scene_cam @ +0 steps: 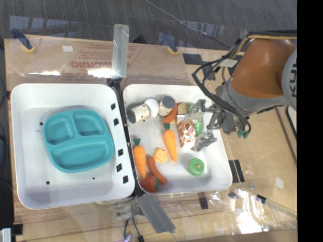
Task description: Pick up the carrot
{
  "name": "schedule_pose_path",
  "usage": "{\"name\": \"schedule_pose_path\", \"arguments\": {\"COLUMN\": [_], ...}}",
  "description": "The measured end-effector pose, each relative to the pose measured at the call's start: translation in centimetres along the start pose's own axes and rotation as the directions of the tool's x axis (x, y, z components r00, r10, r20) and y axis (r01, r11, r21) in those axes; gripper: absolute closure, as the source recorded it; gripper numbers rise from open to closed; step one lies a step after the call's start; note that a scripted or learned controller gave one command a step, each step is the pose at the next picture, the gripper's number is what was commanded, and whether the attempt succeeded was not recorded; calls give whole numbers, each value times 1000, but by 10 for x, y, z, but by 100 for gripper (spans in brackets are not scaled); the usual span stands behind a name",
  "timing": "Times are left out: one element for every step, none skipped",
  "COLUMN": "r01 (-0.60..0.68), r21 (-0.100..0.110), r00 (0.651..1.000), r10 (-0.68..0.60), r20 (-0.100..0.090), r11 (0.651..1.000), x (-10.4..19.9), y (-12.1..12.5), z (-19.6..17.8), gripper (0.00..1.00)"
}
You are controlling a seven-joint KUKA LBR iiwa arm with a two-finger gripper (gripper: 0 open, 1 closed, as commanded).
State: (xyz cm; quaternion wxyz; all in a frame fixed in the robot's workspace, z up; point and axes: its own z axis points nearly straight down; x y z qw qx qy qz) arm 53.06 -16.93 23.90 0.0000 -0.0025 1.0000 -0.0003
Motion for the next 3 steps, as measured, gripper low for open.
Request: {"name": "schedule_pose_path", "arguments": {"r01": [140, 148, 266], "r21": [2, 4, 1], "r00": [990, 989, 964], "r10": [-140, -148, -266], "r20": [10, 12, 17], "r11": [990, 989, 964], "x": [44, 43, 36], "y": [48, 49, 163], "z": [140, 131, -3], "gripper": [0, 100, 100]}}
